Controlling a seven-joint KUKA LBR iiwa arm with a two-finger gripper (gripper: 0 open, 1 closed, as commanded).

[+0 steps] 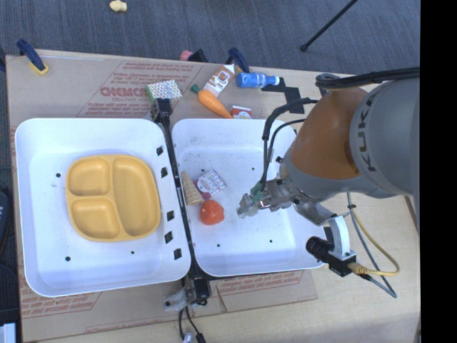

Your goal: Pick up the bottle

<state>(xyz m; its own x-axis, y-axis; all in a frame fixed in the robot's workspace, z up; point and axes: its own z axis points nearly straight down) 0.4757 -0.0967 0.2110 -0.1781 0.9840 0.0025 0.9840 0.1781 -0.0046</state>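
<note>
So the readable stuff first: the arm (357, 141) has big "KU" letters on its grey shell, and the cardboard sheet (107, 84) under the bins has faint red print — looks like "CHEMC…" but the rest is too washed out to make out.

The gripper (250, 204) sits low in the right bin (235, 259), toward its right side. Whether it's spread or closed, I can't tell from this angle — it's a small grey blob, and nothing shows between the tips.

The bottle — there's a white one with an orange label (218, 81) lying on the worktop behind the right bin, outside it, well apart from the gripper. Next to it is a blue bottle (255, 81), plus a toy carrot (213, 103).

Inside the right bin: a red tomato-looking thing (211, 212), a tan cone (191, 189), and a small red-and-white packet (211, 183), all left of the gripper. The left bin (43, 263) holds a yellow divided plate (113, 196).
</note>
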